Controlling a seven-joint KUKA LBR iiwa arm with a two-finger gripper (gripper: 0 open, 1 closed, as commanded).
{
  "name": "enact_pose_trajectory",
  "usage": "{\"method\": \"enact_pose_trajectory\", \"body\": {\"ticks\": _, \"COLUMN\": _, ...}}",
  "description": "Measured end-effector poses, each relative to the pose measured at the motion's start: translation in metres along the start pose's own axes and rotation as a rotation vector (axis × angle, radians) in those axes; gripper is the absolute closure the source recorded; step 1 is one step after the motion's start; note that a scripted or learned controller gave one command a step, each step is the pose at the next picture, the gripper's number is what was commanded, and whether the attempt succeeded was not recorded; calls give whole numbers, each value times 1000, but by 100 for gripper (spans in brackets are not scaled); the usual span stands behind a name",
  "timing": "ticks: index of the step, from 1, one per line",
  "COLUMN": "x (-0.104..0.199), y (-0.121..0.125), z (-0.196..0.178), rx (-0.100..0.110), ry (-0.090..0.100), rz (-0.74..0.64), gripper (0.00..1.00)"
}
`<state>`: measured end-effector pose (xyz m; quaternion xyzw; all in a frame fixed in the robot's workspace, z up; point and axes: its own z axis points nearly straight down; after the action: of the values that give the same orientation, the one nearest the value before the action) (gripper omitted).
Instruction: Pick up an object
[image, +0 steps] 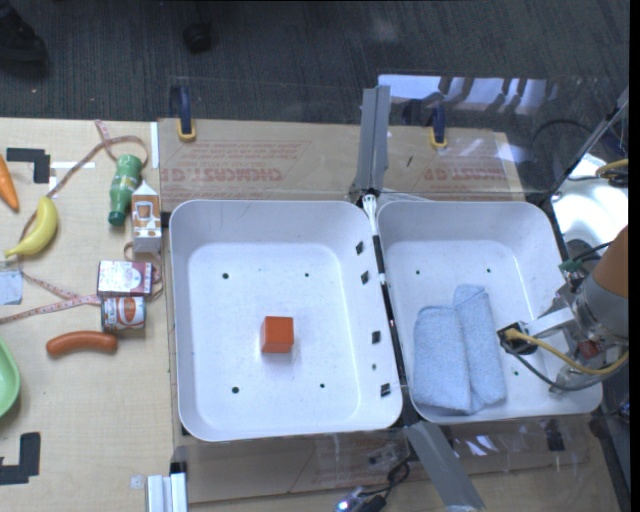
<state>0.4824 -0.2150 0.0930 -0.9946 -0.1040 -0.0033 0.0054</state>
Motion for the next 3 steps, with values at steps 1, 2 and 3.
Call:
{"method": "enact_pose_trajectory", "body": {"ticks": 1, "x": -5, "y": 5, "z": -97, "rx": -9, "ry": -10, "rz": 4, "gripper": 0}}
{"method": "enact_pose_trajectory", "body": {"ticks": 2, "x": 0, "y": 1, "z": -1, "rx": -1, "ry": 1, "rz": 1, "gripper": 0}}
{"method": "enact_pose_trajectory", "body": {"ticks": 3, "x": -6, "y": 5, "z": -89, "rx": -9, "ry": -11, "rz": 4, "gripper": 0}}
